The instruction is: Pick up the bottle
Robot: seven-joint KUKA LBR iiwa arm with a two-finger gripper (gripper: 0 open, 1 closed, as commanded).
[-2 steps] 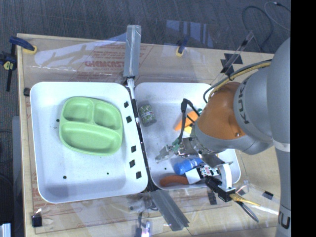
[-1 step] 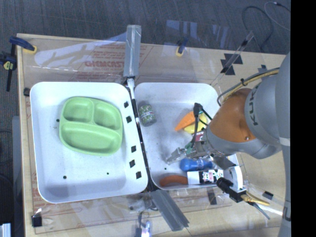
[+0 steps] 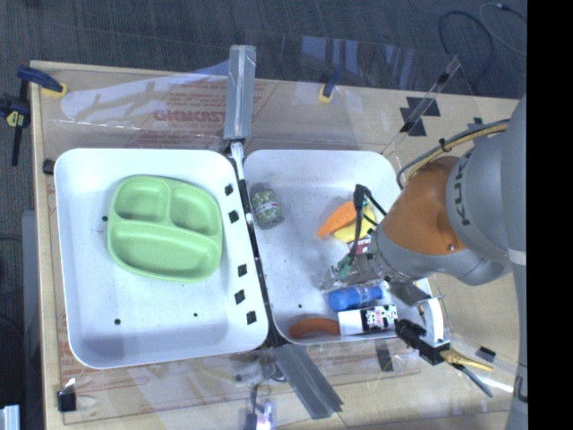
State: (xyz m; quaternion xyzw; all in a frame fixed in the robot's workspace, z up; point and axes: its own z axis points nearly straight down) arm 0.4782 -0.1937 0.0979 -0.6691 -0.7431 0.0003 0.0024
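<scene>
Camera view: the bottle (image 3: 359, 295) lies on its side in the right bin (image 3: 295, 173), just under the arm. The claw (image 3: 358, 262) state cannot be told; approach should probably straddle the bottle's width.

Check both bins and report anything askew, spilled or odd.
Nothing looks spilled or damaged. The green tray sits askew in the left bin. The bottle lies on its side in the right bin, crowded among other items under the arm.
</scene>
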